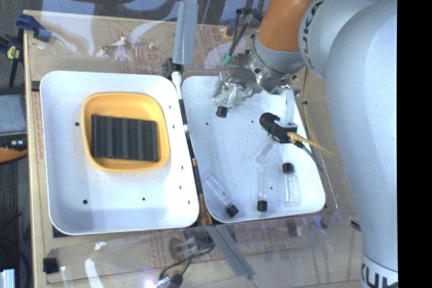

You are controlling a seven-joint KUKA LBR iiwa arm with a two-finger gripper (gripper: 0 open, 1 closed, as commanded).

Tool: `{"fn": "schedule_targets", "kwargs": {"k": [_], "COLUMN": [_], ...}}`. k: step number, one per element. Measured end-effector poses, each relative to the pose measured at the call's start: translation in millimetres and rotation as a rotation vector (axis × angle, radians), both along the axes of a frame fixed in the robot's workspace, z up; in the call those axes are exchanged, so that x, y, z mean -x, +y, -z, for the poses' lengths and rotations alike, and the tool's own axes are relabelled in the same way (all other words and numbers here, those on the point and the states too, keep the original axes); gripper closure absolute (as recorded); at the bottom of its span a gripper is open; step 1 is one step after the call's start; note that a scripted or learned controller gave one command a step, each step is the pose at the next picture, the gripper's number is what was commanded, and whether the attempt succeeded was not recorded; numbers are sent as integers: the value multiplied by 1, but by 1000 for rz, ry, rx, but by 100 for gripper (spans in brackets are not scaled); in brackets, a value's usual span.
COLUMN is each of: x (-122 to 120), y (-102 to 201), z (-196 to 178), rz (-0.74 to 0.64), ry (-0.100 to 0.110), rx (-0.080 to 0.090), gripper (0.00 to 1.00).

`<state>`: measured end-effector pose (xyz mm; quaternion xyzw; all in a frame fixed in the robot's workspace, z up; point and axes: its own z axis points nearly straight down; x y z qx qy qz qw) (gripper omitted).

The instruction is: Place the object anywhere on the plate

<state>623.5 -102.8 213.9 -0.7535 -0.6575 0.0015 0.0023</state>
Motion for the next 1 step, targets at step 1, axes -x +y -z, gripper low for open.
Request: {"fn": "schedule_targets", "kwargs": {"k": [1], "x": [0], "y": [0], "z": [0], "rz": [0], "ry": [0], "rx": [0], "gripper": [0]}}
